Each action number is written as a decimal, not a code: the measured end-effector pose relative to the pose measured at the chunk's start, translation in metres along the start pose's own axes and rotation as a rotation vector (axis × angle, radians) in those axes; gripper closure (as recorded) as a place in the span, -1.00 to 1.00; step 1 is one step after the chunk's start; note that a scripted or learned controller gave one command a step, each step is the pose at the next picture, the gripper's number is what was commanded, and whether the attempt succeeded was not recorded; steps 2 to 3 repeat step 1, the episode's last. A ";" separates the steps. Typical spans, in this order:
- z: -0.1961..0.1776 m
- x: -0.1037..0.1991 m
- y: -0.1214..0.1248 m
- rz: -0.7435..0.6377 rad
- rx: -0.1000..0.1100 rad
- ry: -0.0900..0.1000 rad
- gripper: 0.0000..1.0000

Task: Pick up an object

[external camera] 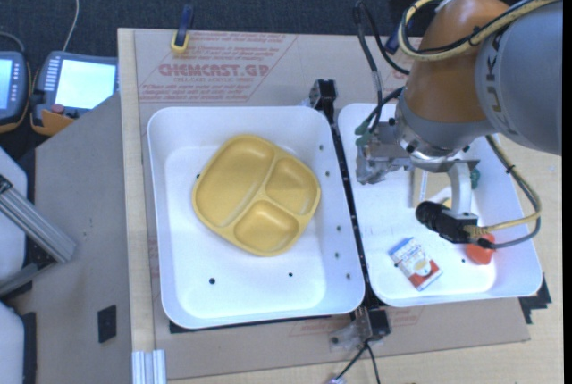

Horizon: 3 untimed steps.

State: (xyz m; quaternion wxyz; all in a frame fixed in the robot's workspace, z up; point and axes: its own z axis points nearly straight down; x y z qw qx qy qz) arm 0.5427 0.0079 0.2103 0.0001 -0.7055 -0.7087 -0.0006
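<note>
My gripper [438, 195] hangs over the right bin [509, 279], under the grey and orange wrist. Its two pale fingers [416, 186] point down and stand apart, with bare bin floor between them. Just below the fingertips lies a black, stubby object [444, 221], with a small orange-red piece [481, 253] at its right end. A small blue, white and red packet [416, 262] lies flat near the bin's front. The arm hides the back of this bin. In the left bin [179, 275] a yellow divided plate [256, 193] rests flat.
A black divider with clips [344, 195] runs between the two bins. Cables [514, 226] loop from the wrist over the right bin. A cardboard sheet [214, 70] lies behind the bins, with a blue and yellow clamp [182, 29] on its back edge.
</note>
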 end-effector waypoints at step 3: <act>-0.009 0.061 -0.007 0.000 -0.002 0.000 1.00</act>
